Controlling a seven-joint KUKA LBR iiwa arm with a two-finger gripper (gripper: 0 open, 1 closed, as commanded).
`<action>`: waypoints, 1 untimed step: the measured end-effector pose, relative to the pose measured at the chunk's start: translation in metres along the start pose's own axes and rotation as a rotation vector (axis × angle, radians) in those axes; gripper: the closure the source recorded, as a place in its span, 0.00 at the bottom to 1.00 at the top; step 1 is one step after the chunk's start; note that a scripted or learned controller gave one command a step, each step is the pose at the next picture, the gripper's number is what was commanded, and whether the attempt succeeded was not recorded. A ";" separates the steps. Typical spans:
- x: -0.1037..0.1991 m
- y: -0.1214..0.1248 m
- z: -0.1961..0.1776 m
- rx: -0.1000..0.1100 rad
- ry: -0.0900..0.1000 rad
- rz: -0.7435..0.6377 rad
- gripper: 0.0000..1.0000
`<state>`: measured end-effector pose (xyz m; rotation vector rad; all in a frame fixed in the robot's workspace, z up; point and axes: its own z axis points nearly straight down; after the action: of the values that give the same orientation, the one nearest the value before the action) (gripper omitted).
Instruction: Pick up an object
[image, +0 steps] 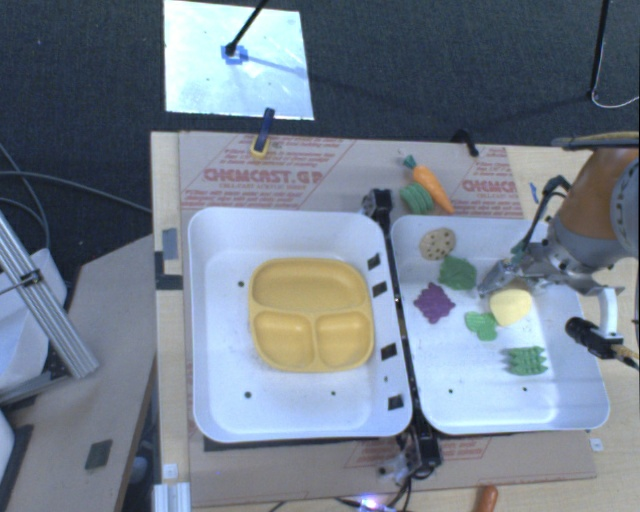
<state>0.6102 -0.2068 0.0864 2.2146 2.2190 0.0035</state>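
The grey two-finger gripper (503, 283) was lowered into the right-hand shallow white bin (470, 400), directly above and touching the pale yellow lemon-shaped toy (511, 306), evidently chosen as the object to lift. Whether its claw was apart or clamped could not be told. The yellow three-compartment plastic tray (310, 314) was kept in the left-hand white bin (215, 330), apart from the picking.

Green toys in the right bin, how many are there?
3: a leafy one near the cookie, a small one beside the yellow toy, a ridged one nearest the front.
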 end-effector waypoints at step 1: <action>0.000 -0.017 0.002 0.006 0.002 0.001 0.00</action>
<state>0.5934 -0.2066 0.0846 2.2194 2.2216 -0.0006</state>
